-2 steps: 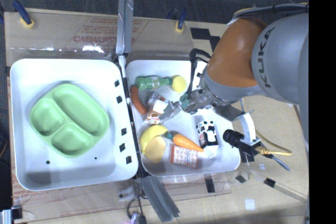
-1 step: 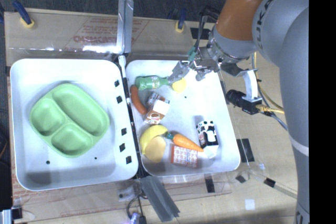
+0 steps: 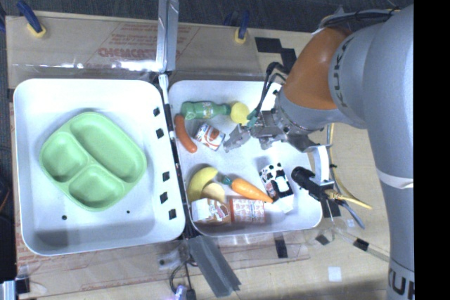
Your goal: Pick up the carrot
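The orange carrot (image 3: pixel 250 190) lies in the front part of the right bin (image 3: pixel 309 221), its green end pointing left toward a banana (image 3: pixel 203 181). My gripper (image 3: pixel 241 135) hangs over the middle of that bin, farther back than the carrot and apart from it, close to a small red and white can (image 3: pixel 209 137). The grey arm with its orange band (image 3: pixel 315 77) reaches in from the right. Nothing shows between the gripper's tips.
The right bin also holds a green bottle (image 3: pixel 202 109), a yellow lemon (image 3: pixel 240 112), a red sausage (image 3: pixel 185 134), a black and white cow-patterned toy (image 3: pixel 275 180) and a labelled bottle (image 3: pixel 230 211) along the front wall. A green divided plate (image 3: pixel 93 159) sits in the left bin (image 3: pixel 28 235).
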You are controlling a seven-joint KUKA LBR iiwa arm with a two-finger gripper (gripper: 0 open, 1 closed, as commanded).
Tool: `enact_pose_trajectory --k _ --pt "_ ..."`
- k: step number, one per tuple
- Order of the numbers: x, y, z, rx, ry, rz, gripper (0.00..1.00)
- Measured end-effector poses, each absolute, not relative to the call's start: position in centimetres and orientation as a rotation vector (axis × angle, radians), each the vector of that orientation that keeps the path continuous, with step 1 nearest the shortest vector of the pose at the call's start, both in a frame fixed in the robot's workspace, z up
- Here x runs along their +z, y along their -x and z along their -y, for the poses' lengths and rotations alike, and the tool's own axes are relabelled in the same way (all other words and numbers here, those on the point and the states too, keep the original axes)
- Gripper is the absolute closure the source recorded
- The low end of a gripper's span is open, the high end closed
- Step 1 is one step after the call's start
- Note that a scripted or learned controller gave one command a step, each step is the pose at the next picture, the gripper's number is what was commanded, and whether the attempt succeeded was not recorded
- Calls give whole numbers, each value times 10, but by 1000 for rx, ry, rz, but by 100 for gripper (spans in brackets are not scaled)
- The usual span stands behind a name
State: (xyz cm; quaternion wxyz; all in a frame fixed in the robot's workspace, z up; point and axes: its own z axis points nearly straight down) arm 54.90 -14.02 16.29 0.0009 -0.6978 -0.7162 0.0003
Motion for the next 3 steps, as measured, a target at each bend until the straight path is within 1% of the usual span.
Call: enact_pose_trajectory --k 1,2,3 --pt "91 -476 158 1 1961 2449 0" --pt "101 -478 158 -1 1957 2456 100" --pt "248 -478 99 -1 1954 2461 100"
